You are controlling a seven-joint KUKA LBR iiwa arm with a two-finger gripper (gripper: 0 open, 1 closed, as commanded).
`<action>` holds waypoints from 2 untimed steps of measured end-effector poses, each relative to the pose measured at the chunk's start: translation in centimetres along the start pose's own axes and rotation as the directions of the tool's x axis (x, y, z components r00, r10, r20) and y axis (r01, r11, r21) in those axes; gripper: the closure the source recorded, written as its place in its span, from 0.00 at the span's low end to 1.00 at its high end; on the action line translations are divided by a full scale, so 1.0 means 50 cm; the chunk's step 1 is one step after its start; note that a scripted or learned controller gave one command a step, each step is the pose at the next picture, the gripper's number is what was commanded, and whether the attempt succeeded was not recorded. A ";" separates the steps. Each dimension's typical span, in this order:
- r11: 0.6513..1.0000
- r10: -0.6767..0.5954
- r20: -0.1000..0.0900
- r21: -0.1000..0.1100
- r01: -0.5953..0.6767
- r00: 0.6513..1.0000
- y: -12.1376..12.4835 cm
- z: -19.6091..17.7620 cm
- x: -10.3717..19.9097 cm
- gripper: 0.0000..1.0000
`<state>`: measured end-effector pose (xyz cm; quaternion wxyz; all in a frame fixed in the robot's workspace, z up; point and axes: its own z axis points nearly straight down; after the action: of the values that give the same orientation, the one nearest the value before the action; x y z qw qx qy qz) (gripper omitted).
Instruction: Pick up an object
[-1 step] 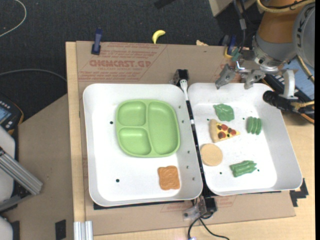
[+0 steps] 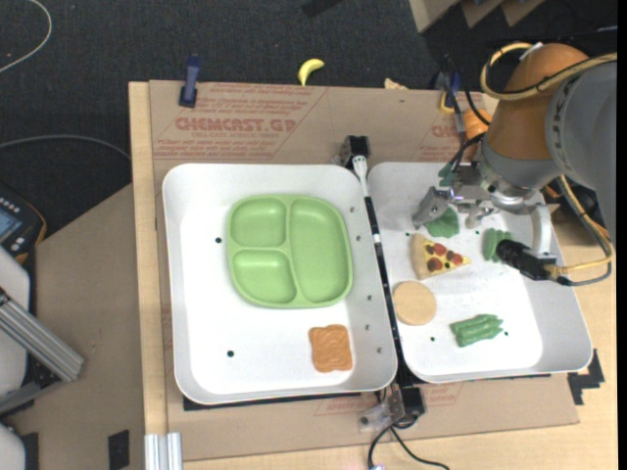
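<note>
My gripper hangs low over the back left part of the right bin, under the grey arm with the orange band. It is open, and a small green item lies just below and between its fingers, touching the bin floor. A pizza slice lies right in front of that item. A second green piece sits to the right, partly behind a black cable fitting. Nothing is lifted.
A round tan cookie and a green bean-like toy lie in the front of the right bin. The left bin holds a green divided plate and an orange waffle piece. The bins' shared walls run close to the gripper's left.
</note>
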<state>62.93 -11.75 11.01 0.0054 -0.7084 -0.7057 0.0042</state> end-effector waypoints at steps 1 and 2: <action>1.000 -0.002 -0.001 -0.006 0.002 1.000 -0.061 0.056 0.007 0.00; 1.000 -0.002 0.002 -0.015 0.002 1.000 -0.055 0.029 0.006 1.00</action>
<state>60.14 -11.45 9.59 -0.0007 -0.7078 -0.7064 -0.0006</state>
